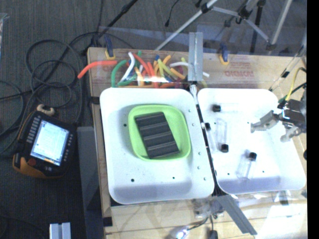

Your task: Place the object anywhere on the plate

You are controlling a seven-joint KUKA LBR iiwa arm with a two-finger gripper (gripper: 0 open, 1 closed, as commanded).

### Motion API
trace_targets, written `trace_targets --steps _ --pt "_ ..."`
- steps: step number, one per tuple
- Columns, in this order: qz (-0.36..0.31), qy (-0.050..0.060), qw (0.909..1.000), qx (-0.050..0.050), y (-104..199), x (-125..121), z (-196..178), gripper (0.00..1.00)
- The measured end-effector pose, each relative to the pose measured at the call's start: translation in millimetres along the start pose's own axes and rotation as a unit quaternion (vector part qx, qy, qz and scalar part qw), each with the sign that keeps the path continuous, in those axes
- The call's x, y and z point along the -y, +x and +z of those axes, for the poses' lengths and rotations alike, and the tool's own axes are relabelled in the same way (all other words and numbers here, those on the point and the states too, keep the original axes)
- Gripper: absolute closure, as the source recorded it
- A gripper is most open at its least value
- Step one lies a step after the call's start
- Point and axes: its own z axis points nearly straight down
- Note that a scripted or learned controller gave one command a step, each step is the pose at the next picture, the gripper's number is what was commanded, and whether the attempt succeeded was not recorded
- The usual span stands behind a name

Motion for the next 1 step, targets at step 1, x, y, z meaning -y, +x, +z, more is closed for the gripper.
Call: trace_targets --steps 1 --pt "0.012 0.000 0.9999 0.000 -7.6 -1.9 -41.9 0.00"
